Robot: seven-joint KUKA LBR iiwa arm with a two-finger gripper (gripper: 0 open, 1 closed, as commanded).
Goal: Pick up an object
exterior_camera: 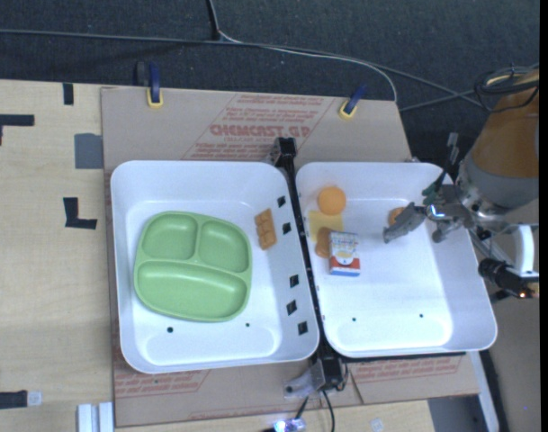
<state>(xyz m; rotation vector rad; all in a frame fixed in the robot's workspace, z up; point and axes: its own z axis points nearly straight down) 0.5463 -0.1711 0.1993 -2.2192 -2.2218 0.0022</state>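
The right bin [453, 331] holds an orange ball [331, 199], a pale yellow block [322, 222], a brown piece [323, 242] and a small white box with red and blue print [345, 254], all near its left wall. A small orange item [397, 212] lies further right. My gripper [421, 229] hangs over the right side of this bin, open, with one dark finger [402, 226] just beside the small orange item and the other [443, 230] to its right. Nothing sits between the fingers.
The left bin [130, 331] contains a green divided plate [193, 265] and a small orange-brown waffle-like piece [266, 229] near its right wall. A black divider with clips [296, 259] runs between the bins. Cables cross the dark floor behind.
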